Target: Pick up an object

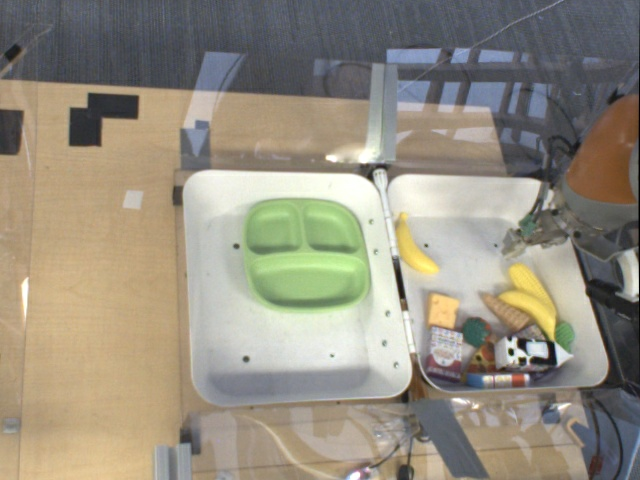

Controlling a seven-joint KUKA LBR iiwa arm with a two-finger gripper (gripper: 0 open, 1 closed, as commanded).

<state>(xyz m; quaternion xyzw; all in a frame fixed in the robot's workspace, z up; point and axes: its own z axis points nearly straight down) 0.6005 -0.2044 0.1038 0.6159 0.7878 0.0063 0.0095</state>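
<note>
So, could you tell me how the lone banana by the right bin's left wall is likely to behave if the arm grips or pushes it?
The banana looks like smooth, glossy toy plastic, so it is probably stiff and light, and may slip in a pinch. Its curved body would likely pivot or rock if pushed rather than slide straight. It lies near the right bin's left wall, which may crowd a grasp from that side.

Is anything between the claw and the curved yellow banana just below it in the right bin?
Nothing visible: bare white floor of the right bin separates the claw from the curved yellow plastic banana.

Bright, even light; glare along clear panels.
</note>
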